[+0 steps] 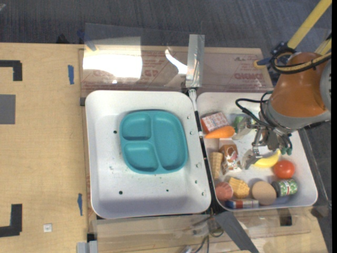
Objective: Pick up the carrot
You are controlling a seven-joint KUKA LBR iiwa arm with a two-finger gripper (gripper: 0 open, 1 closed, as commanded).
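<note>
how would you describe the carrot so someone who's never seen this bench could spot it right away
Look in the right-hand shallow white bin, the one crowded with toy food, beside the bin holding the teal divided plate. Near its upper left corner, just below a small red-and-white box, lies the smooth orange tapered carrot, pointing left toward the divider. It is the bin's only plain orange, cone-shaped piece.

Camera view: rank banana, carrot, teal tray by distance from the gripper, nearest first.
Measured from the gripper, in the right bin:
1. Banana, right beside it, just below.
2. Carrot, further off toward the left bin, near the divider.
3. Teal tray, farthest, in the left bin.
</note>
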